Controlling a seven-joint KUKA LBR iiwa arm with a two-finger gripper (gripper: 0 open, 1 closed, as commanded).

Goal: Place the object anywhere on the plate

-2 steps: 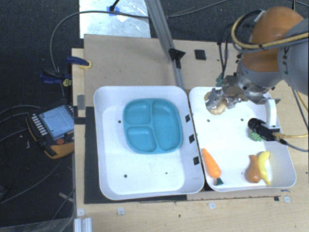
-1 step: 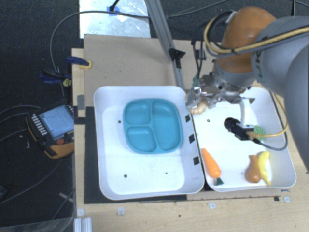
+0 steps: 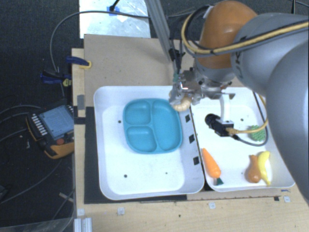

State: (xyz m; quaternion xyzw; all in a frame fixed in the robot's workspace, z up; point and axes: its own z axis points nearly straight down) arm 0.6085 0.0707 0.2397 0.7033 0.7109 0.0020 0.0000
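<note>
Hand (image 3: 186,96) at far right corner of blue plate (image 3: 152,126), closed on small tan object (image 3: 181,105), obj hanging just over plate rim by bin divider. Risk: release here w/ obj on raised rim, could roll off into left bin (image 3: 111,178) or catch divider; needs shift left toward plate centre

A single fixed camera looks down from above at a slant on the flat brown table (image 3: 125,62). It stands far enough off to take in both shallow white plastic bins side by side, the left bin (image 3: 108,144) whole and the right bin (image 3: 241,178) partly covered. The dark floor (image 3: 29,33) lies along the left and top of the view. The bulky grey arm with its orange band (image 3: 227,23) enters from the right, looming large because it rises close to the lens.
</note>
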